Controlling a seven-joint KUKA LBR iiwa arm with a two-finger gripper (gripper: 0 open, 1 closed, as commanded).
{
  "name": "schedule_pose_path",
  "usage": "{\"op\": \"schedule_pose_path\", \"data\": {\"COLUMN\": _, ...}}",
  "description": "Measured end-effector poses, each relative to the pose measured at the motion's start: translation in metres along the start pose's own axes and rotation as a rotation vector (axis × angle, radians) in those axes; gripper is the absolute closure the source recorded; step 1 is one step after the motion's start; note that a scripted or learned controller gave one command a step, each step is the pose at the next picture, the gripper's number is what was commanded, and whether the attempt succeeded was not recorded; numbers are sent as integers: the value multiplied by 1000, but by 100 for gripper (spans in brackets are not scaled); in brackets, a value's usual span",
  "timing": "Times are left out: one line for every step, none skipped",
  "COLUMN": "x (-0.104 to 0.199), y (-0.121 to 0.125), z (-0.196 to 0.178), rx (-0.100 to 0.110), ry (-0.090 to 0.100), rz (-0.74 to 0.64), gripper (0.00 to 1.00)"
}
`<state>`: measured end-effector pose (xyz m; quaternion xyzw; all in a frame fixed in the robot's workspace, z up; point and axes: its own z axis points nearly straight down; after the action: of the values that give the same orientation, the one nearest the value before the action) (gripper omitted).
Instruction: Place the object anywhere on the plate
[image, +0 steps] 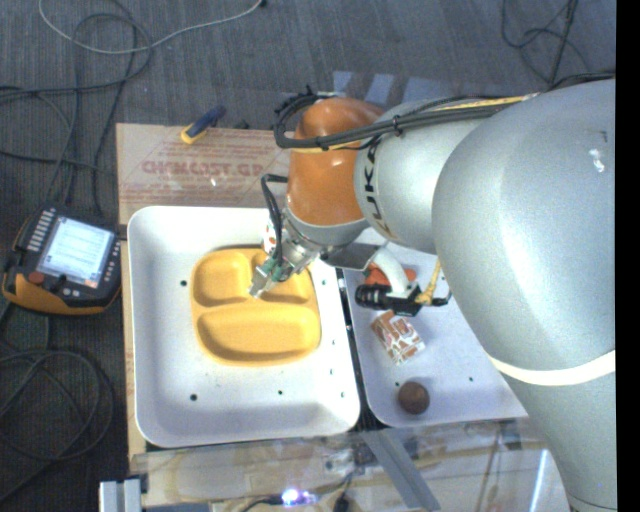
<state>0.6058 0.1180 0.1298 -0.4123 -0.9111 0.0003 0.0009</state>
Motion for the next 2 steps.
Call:
{"op": "schedule_pose_path", "data": {"x": 51, "y": 8, "z": -67, "rx": 0, "ry": -3, "rz": -146, "gripper": 100}}
{"op": "schedule_pose_path", "data": {"x": 44, "y": 52, "z": -100, "rx": -2, "ry": 0, "rz": -174, "gripper": 100}}
